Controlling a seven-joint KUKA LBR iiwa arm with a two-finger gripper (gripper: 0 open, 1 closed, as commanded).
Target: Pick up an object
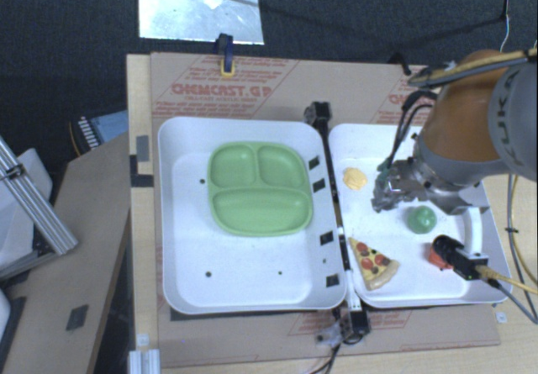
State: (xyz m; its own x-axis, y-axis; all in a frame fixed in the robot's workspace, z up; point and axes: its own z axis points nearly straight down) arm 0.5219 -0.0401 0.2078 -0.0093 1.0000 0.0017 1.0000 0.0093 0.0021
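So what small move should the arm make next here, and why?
Probably a short shift toward the green ball and then down. The gripper sits over bare floor of the right bin, between the yellow piece and the ball, with nothing seen between its fingers.

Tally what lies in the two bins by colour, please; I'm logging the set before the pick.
Green: 2, the divided plate in the left bin and the ball in the right bin
Yellow: 1, the small piece
Red and tan: 1, the pizza slice
Red: 1, an item partly hidden by black hardware
Total: 5
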